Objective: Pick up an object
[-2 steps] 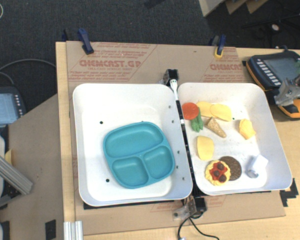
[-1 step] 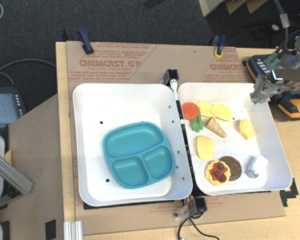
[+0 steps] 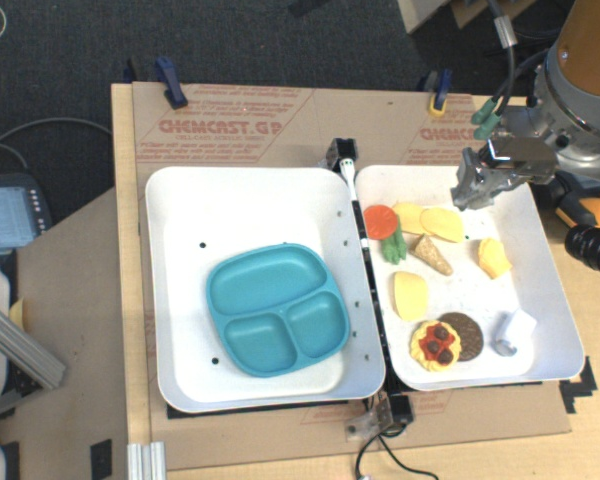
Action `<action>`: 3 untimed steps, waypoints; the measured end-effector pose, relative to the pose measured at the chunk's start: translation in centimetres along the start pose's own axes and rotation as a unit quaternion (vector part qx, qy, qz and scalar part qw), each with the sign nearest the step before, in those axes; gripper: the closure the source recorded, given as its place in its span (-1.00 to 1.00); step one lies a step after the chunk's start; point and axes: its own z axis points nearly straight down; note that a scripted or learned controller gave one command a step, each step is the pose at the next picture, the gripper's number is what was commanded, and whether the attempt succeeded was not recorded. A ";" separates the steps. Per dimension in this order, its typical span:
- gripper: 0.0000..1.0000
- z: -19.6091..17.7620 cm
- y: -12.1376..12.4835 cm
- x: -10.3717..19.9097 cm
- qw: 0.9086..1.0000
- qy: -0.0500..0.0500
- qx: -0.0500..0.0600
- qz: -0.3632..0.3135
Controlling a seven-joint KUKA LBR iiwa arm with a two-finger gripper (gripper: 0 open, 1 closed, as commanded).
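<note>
The grey arm reaches in from the right, above the right bin (image 3: 540,268). Its gripper (image 3: 472,196) hangs over that bin's far edge.

The grey arm (image 3: 570,108) is showing an orange band, black cables trailing along it, and a dark metal gripper (image 3: 472,194) with teal fittings.

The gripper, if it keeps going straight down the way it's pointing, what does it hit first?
Most likely the yellow piece just below the gripper in the right bin, though height is hard to judge from this slanted view.
</note>
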 end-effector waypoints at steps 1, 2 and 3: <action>1.00 0.7 2.0 5.0 1.000 0.000 0.001 0.001; 1.00 9.1 -0.1 10.4 1.000 -0.001 0.006 0.002; 1.00 -9.7 3.7 17.4 1.000 0.004 -0.007 0.000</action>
